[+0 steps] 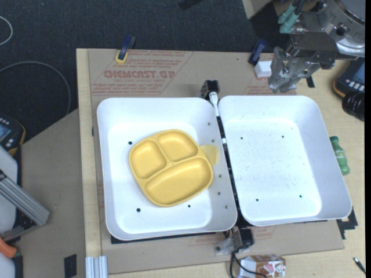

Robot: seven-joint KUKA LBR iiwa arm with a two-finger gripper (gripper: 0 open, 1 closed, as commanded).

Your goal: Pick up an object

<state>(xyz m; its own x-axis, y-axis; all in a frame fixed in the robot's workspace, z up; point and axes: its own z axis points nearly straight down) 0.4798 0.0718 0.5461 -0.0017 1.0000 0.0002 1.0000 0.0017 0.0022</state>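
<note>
Nearest edge of the bench: loose wiring and a small connector block lie below the seam between the bins, on the brown board that carries both.

Left bin: a yellow divided plate lies flat in its middle, turned a little askew. Three compartments, two small ones on the far side, one long one on the near side. A small pale yellow piece pokes out from under its right rim, close to the bin wall. Cannot tell what that piece is.

Right bin: white floor with fine dark specks. A green item sits just outside its right wall.

Between the bins at the far end, a black clip. Beyond it, a blue and yellow clamp on the board's far left.

Far right: the gripper hangs beyond the right bin's far rim, over the board, well apart from the plate. Fingers point down with nothing between them; whether they are spread or closed, cannot tell.
</note>
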